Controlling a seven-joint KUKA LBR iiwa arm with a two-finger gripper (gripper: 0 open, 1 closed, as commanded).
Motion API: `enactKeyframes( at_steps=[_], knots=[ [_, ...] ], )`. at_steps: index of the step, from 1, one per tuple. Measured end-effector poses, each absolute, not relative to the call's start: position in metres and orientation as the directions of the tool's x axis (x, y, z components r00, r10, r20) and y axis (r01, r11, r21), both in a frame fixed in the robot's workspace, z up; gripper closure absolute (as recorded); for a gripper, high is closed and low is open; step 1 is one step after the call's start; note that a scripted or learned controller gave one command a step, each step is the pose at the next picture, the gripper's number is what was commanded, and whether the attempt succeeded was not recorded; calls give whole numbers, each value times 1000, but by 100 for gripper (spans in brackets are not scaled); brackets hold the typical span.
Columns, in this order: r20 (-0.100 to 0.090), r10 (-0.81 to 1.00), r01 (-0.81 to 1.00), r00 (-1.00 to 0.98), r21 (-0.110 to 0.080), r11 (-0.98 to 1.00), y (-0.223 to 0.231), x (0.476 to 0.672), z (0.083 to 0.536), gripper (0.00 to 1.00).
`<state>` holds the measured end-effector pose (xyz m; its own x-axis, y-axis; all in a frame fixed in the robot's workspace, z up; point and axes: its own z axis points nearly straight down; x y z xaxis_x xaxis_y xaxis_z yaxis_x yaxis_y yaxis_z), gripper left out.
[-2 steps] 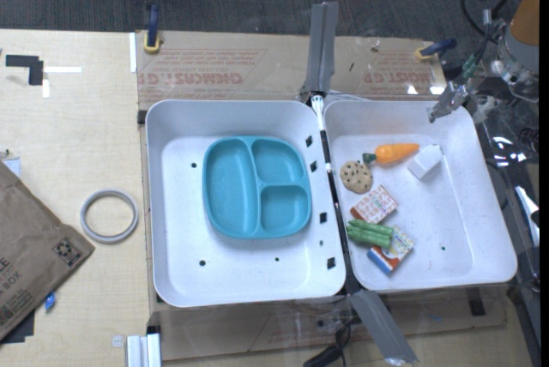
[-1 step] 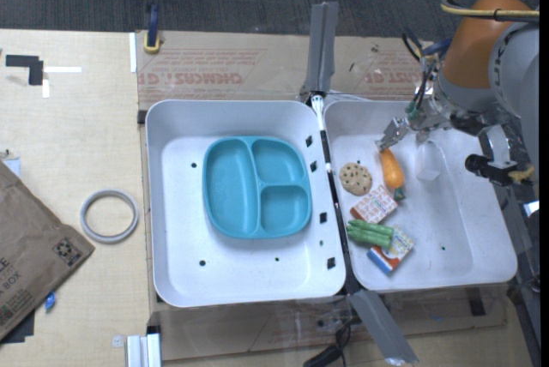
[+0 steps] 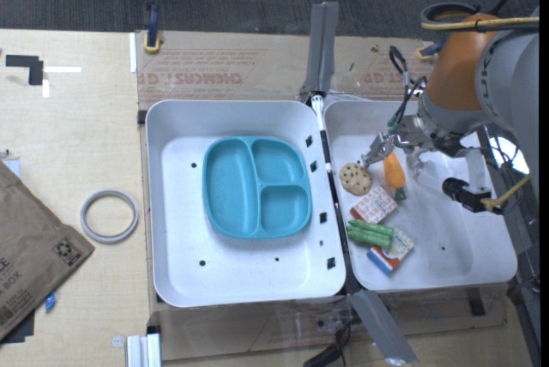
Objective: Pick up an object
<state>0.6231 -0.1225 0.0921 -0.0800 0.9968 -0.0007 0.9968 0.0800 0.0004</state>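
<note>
The arm enters from three o'clock, its orange band above the right bin (image 3: 480,262). The pincer (image 3: 396,153) hangs low over the upper part of that bin, its metal fingers (image 3: 377,153) spread apart on either side of an orange carrot-like piece (image 3: 394,172), which lies just below them; whether they touch it cannot be told, and nothing is lifted. At nine o'clock from the carrot sits a round cookie (image 3: 354,177). Towards six o'clock lie a small patterned packet (image 3: 374,206), a green pea pod (image 3: 371,231) and a flat colourful toy (image 3: 391,251), close together. The left bin (image 3: 171,271) holds a blue divided plate (image 3: 257,186). On the worktop (image 3: 69,117), at nine o'clock, rests a tape ring (image 3: 109,214) beside a cardboard box (image 3: 30,249).
</note>
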Motion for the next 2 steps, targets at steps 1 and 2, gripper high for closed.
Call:
enactKeyframes(
  at_steps=[1, 2],
  knots=[
    [-1, 997, 997, -77, 0, 77, -123, 623, 101, 100],
    [-2, 988, 988, 151, -1, -151, -81, 659, 205, 100]
  ],
)
